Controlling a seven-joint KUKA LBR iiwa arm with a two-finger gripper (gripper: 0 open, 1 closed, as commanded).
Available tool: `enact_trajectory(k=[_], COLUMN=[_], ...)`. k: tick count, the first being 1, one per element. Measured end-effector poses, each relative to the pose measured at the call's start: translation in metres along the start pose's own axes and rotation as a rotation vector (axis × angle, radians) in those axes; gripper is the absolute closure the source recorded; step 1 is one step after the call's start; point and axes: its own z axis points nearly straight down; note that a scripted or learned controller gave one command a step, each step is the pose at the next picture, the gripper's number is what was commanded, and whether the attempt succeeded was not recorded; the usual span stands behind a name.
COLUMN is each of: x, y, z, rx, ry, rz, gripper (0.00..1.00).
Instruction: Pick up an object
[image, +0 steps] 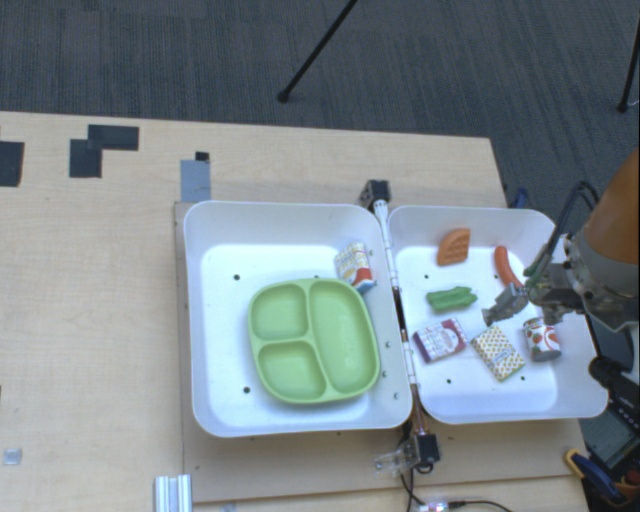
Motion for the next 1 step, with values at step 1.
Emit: enact_trajectory(k=[1], x=[0.0202], y=[-0.0012], z=[0.1292], rx=[-0.012], ry=[-0.002], rz=[0.003], gripper=[0.0])
